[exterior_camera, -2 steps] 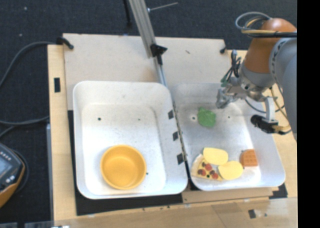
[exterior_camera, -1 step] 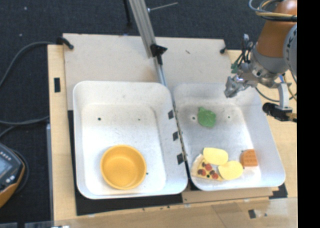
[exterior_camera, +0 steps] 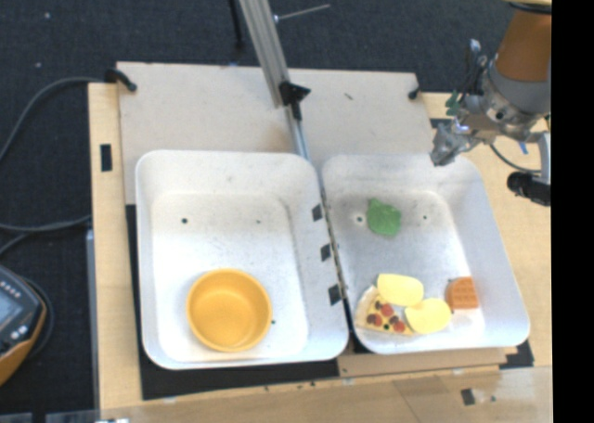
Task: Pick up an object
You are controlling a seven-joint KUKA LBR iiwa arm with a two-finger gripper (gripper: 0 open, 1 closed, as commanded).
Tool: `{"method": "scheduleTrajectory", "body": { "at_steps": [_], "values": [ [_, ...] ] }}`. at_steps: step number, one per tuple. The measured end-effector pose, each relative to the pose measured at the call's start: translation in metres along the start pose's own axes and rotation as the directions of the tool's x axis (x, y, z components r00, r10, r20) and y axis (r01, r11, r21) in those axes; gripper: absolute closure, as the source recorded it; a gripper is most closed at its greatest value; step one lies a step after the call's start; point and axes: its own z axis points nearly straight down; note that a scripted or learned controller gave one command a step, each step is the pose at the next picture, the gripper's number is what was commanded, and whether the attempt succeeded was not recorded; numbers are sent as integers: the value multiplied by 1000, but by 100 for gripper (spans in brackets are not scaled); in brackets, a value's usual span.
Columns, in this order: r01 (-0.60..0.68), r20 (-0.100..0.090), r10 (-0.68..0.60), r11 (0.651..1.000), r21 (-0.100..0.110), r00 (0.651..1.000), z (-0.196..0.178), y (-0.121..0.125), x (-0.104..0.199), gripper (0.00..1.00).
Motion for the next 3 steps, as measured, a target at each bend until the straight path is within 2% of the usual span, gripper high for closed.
{"method": "scheduleTrajectory", "body": {
  "at_steps": [1, 2, 3],
  "values": [
    [4, -2, -4, 1000, 1, 1000, -9, -15, 46, 100],
    [4, -2, -4, 1000, 3, 1000, 0, -39, 100, 100],
    [5, -4, -5, 1000, 1, 1000, -11, -62, 147, 100]
  ]
}}
